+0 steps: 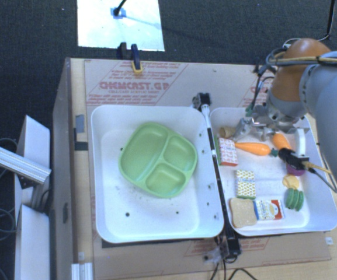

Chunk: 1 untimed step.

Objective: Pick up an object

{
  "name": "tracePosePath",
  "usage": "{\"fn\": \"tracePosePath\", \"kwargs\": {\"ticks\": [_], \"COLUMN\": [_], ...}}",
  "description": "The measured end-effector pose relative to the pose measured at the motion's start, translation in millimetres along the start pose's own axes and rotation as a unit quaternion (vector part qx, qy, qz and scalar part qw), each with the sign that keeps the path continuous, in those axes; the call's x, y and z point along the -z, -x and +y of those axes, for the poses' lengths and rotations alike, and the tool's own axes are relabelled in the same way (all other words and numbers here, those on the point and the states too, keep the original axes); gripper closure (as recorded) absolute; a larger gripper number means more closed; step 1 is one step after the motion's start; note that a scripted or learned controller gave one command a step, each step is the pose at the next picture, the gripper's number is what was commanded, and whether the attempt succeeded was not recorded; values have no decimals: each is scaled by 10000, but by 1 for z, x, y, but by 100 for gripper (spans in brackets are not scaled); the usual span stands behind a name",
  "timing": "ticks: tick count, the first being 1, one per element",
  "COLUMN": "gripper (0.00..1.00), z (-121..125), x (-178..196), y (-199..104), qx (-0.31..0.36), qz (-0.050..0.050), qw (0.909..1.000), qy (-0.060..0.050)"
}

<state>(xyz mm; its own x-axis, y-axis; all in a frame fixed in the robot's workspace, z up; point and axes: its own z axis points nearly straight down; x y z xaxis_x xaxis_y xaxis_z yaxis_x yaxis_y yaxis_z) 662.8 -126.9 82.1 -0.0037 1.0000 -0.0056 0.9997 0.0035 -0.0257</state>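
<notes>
Toy carrot (253, 149), the likeliest target, lies flat on the floor of the right bin (326, 214), near its far end, tip pointing left. Just above it you see the jaws (260, 130) low over the bin; whether they are spread or pressed together cannot be told from this angle, and nothing is visibly pinched between them. Judge the pick as not yet done: the approach appears complete, while closing and lifting remain. Around the carrot rest a red-and-white packet (227, 151), a patterned block (246, 184), a bread slice (242, 212) and a green vegetable (294, 199). The left bin (107, 214) holds a green divided plate (158, 159). Both bins sit on the desk (145, 80).
</notes>
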Motion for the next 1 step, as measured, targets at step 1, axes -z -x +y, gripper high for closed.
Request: {"fn": "tracePosePath", "kwargs": {"ticks": [1], "gripper": [0], "z": [1], "x": [-1], "y": [14], "qx": [8], "qz": [53], "qw": [10000], "qy": [4]}}
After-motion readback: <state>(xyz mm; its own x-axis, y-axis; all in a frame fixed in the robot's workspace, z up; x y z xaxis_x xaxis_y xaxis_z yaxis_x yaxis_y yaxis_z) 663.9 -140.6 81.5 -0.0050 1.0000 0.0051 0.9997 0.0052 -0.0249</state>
